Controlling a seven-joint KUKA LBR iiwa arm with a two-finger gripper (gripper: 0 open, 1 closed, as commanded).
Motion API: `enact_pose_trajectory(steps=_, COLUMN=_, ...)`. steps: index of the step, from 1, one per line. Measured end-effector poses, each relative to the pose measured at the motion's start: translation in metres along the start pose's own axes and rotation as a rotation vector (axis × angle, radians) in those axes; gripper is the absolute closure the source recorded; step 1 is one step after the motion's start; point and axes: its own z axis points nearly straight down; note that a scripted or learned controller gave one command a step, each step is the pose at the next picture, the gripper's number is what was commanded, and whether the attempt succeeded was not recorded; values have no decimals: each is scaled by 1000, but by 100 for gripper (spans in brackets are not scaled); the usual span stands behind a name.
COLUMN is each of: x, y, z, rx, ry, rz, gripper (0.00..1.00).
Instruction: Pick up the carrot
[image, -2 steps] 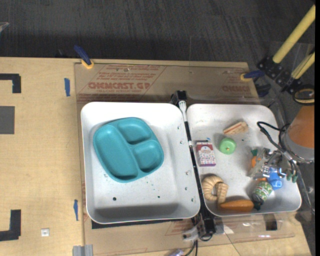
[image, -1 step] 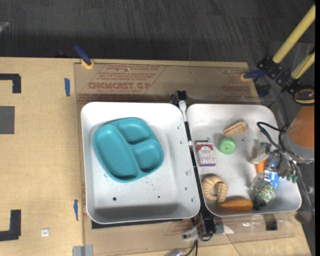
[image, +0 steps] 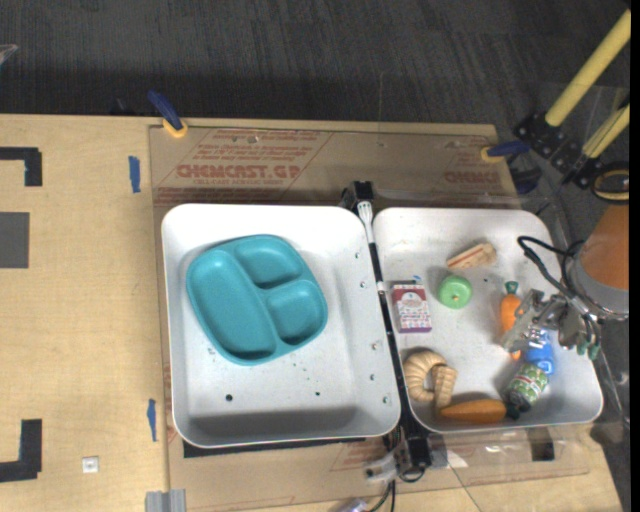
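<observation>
The carrot (image: 510, 310), small and orange with a green top, lies in the right part of the right bin (image: 400, 235), its green end pointing away from me. My gripper (image: 541, 322) reaches in from the right edge and sits low in the bin, just right of the carrot and touching or nearly touching it. The grey metal of the gripper hides part of the carrot's right side. Above the gripper is the arm's orange band (image: 608, 262).
In the right bin there is also a green apple (image: 456, 291), a tan bread roll (image: 471, 256), a pink box (image: 411, 306), a croissant (image: 430, 376), an orange sausage (image: 472, 410) and a green bottle with a blue cap (image: 529, 380). The left bin (image: 200, 410) holds a teal divided plate (image: 256, 296).
</observation>
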Motion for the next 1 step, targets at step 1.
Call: enact_pose_trajectory(steps=1, x=-108, y=86, z=17, rx=0, ry=14, rz=28, gripper=100)
